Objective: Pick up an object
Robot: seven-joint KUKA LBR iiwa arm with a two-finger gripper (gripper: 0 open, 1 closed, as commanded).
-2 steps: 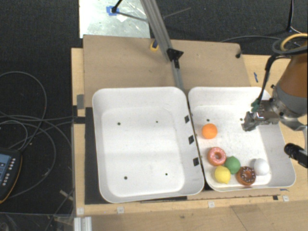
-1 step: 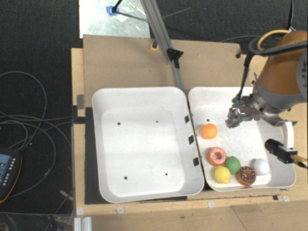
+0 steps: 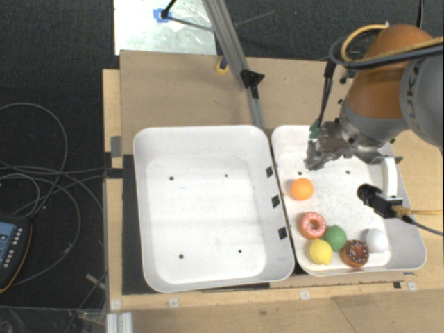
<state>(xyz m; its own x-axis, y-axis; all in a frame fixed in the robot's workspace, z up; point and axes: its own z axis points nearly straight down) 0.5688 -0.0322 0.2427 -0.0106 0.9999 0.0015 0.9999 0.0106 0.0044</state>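
Closest pick looks like the small round orange ball [image 3: 301, 189], sitting alone mid-way down the right-hand shallow white plastic bin [image 3: 291, 139], near its left wall. That gap around it should make a grab easier than the clump toward the near corner: pink frosted doughnut [image 3: 312, 224], green ball [image 3: 336, 237], yellow lemon-shaped fruit [image 3: 320, 252], chocolate doughnut [image 3: 355, 253], white ball [image 3: 377, 240], all touching or nearly so. The grey two-finger gripper [image 3: 316, 159] hangs just behind the orange ball, nothing in it as far as I can see; can't tell how wide it's spread. The left-hand white bin [image 3: 149, 144] offers free room.
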